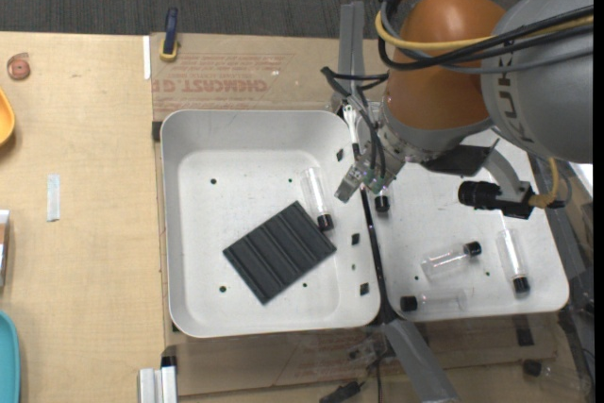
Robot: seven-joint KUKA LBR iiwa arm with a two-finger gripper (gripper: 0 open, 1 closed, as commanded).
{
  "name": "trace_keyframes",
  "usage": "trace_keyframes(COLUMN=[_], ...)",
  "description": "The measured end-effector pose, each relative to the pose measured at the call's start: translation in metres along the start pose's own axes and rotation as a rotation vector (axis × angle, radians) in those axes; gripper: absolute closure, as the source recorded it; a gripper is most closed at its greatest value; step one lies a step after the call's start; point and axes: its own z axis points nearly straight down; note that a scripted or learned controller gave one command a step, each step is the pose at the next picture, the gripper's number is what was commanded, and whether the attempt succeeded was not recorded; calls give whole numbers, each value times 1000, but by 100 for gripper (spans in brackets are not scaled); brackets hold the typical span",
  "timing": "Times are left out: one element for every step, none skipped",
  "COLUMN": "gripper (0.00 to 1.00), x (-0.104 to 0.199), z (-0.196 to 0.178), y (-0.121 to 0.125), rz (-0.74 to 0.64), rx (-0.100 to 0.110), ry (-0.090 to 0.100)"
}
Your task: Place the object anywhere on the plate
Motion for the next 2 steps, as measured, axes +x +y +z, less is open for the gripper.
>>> trace_keyframes(gripper=[0,0], x=[0,22], z=[0,-62], y=[0,21], rz=[0,25], rx=[0,0], ry=[0,0])
